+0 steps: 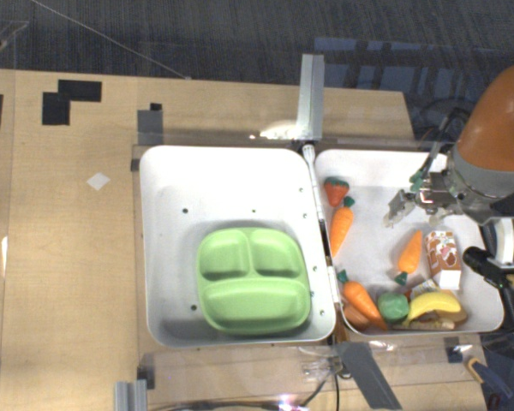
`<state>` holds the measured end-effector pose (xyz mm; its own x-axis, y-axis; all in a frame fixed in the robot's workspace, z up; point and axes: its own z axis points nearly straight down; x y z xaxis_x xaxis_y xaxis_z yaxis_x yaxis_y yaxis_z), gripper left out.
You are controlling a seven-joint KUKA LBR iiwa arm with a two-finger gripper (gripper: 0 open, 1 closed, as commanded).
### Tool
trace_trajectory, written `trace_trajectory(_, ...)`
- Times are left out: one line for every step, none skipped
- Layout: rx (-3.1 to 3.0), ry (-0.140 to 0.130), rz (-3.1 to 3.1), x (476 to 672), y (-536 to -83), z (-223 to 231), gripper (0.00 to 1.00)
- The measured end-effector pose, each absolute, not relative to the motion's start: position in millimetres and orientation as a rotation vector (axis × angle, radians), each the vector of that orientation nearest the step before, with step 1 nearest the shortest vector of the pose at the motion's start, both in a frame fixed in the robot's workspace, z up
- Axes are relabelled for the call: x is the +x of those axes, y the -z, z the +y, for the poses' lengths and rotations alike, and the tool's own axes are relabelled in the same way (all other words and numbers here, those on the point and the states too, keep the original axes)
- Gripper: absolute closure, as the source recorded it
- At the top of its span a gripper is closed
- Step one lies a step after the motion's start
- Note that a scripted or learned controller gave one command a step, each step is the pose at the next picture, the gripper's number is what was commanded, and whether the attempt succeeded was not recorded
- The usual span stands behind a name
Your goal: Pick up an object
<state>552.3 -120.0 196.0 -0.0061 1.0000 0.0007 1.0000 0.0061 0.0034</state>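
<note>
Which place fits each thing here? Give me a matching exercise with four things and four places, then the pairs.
Things:
1. green tray
2. banana
3. strawberry
4. tool

Places:
A. right bin, top left corner
B. left bin
C. above the right bin's upper middle
D. right bin, bottom edge

Pairs: 1-B, 2-D, 3-A, 4-C

Honestly there's nothing readable here. The only thing that looks printed at all is the small carton (444,259) just below and a bit right of the gripper (409,202), in the right bin (368,174). It's got a red-brown patterned front with a white lower part, but any lettering on it is way too small and blurry to make out.
</note>
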Motion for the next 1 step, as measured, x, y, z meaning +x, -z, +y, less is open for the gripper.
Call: trace_trajectory(2.216, -0.015, 2.22, 551.8, -96.3, -166.2, 0.0)
